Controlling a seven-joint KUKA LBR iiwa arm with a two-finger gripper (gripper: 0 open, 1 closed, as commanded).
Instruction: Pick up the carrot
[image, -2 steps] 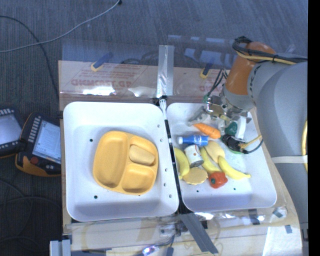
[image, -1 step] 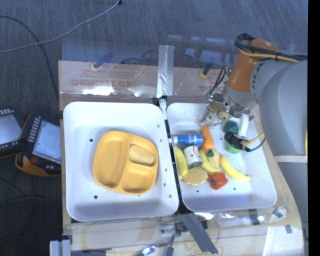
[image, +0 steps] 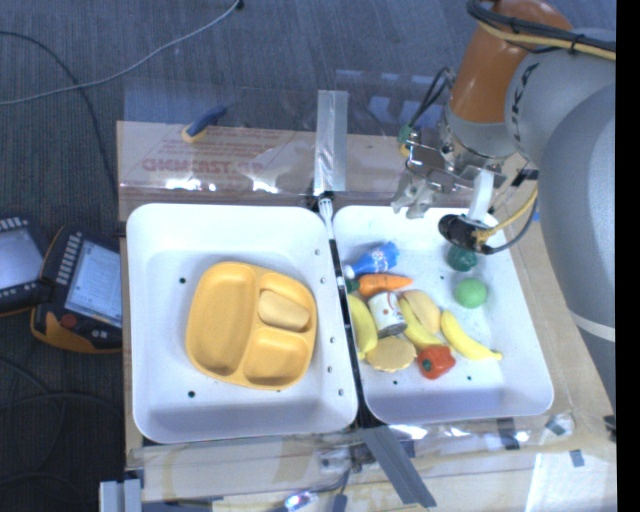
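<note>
The carrot (image: 384, 283) is a small orange piece with a green tip. It lies in the right bin (image: 520, 380) near the left wall, just below a blue packet (image: 373, 258) and above a small can (image: 388, 315). My gripper (image: 412, 203) hangs over the far rim of the right bin, up and slightly right of the carrot and well apart from it. Its fingers point down, stand open, and have nothing between them.
Around the carrot lie two bananas (image: 468, 338), a round cookie (image: 390, 354), a red pepper (image: 436, 362), a light green ball (image: 471, 292) and a dark green one (image: 462, 257). The left bin (image: 150, 400) holds a yellow divided tray (image: 230, 330) with a tan bread piece (image: 284, 310).
</note>
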